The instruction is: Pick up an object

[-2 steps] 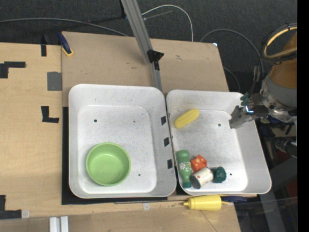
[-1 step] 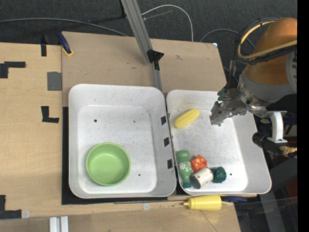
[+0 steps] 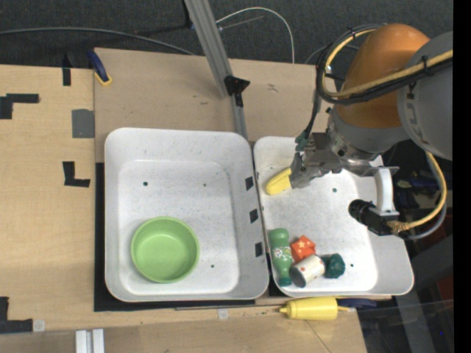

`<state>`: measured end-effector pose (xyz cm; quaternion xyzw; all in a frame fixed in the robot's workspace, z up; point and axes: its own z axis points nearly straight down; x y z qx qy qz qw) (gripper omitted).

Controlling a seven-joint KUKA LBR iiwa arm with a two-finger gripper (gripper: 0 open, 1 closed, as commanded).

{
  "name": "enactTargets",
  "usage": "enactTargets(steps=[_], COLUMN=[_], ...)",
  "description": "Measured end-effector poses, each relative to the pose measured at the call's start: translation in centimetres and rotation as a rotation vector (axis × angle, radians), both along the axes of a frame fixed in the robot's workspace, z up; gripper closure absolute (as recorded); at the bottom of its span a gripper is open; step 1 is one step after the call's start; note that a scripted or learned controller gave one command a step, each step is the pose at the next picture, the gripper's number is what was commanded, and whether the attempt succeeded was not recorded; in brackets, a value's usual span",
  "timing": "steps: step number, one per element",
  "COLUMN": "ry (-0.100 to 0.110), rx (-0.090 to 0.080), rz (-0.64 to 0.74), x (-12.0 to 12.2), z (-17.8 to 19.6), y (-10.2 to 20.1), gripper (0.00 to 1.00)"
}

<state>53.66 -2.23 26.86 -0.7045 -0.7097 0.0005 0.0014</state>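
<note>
bench (image 3: 169, 94) tan, carries two shallow white bins side by side on a dark mat

left bin (image 3: 180, 149) is the bigger one in frame; holds a green bowl (image 3: 165, 249) sitting upright in its near-left corner

right bin (image 3: 372, 271) holds the rest of the objects; arm (image 3: 383, 72) comes in from the right, grey with the orange band above the wrist, hanging over the far half of this bin, cables looped around it

grey pole (image 3: 210, 39) slants down from the top of frame to the gap between the bins

gripper (image 3: 300, 173) is low over the far-left part of the right bin, right at a yellow object (image 3: 278, 183), which looks like a banana; its right end is tucked under the gripper tip, left end sticks out toward the bin wall. can't tell whether the gripper is open, closed, or gripping the banana

near edge of right bin, a cluster close together: green bottle (image 3: 279, 254) lying along the left wall, orange block (image 3: 302, 247) just beside it, white cylinder (image 3: 307, 270) touching the bottle's near end, dark teal object (image 3: 335, 265) next to the cylinder

yellow bottle (image 3: 313, 309) lies on its side outside the bins, on the bench just beyond the right bin's near rim

blue-yellow clamp (image 3: 100, 68) at the bench's far-left corner
</note>
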Motion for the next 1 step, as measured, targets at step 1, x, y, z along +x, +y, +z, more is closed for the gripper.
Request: enactTargets(steps=[1], ry=[0.001], rx=[-0.001], rz=[-0.002], x=[1.56], z=[-2.25], y=[4.45], gripper=[1.00])
